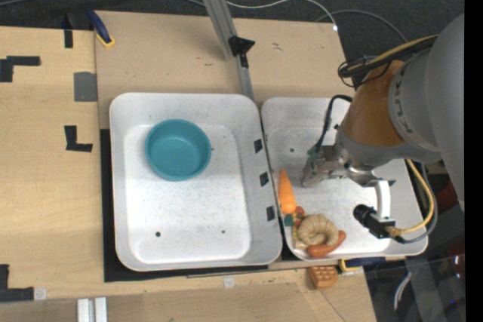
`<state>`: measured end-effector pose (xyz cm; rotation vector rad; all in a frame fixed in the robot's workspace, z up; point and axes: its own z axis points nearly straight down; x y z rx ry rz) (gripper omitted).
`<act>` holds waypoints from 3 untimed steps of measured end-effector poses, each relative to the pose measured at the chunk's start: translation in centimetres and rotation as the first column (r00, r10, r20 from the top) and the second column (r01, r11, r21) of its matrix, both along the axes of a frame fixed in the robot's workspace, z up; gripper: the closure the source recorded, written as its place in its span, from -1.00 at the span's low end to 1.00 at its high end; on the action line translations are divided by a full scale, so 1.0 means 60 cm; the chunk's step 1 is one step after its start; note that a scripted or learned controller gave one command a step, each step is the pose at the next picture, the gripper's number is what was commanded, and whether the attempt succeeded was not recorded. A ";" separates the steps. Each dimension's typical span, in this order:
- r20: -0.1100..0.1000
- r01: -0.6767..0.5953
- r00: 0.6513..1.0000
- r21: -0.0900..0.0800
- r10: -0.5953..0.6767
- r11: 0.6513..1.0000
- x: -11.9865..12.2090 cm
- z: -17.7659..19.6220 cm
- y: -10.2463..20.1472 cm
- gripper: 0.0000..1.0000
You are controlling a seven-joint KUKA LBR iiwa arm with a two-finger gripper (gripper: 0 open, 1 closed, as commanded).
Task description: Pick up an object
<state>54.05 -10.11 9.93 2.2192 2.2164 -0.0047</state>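
Carrot [287,193] just left of fingers [312,176], right bin [302,113]

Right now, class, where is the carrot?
The carrot lies in the right bin, along its left wall, just above the croissant.

Two bins side by side on the tabletop [173,60]: left bin [124,185] holding a bowl [178,150]; right bin [290,121] holding a carrot [287,194], croissant [315,230] and the claw [312,176].
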 end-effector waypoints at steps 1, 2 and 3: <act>0.000 -0.002 1.000 0.006 0.002 1.000 -0.006 0.072 -0.005 1.00; 0.001 -0.003 1.000 0.005 0.003 1.000 -0.006 0.142 -0.007 1.00; 0.001 -0.003 1.000 0.005 0.003 1.000 -0.005 0.206 -0.006 1.00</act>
